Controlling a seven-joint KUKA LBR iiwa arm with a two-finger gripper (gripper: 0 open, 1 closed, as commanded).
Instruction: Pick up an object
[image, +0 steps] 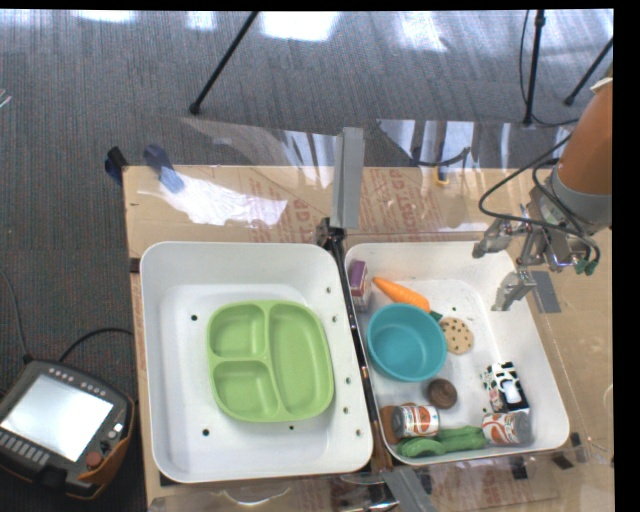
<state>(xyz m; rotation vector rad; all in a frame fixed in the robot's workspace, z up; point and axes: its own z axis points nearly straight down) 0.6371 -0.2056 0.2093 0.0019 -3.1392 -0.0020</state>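
Note:
My gripper (503, 267) hangs over the far right corner of the right bin (470, 258). Its two grey fingers stand open with nothing between them. Below and to its left lie an orange carrot (400, 293), a blue bowl (405, 342) and a cookie (457, 335). Nearer the front of this bin are a brown round piece (441, 393), a can (413, 420), a green pod (445, 440), a cow-patterned carton (507, 385) and a second can (505, 428). A small purple item (357, 275) leans at the bin's left wall.
The left bin (170, 300) holds a green divided plate (270, 360). A grey post (348, 185) stands behind the gap between the bins. A tablet-like pendant (60, 425) lies on the floor at the lower left.

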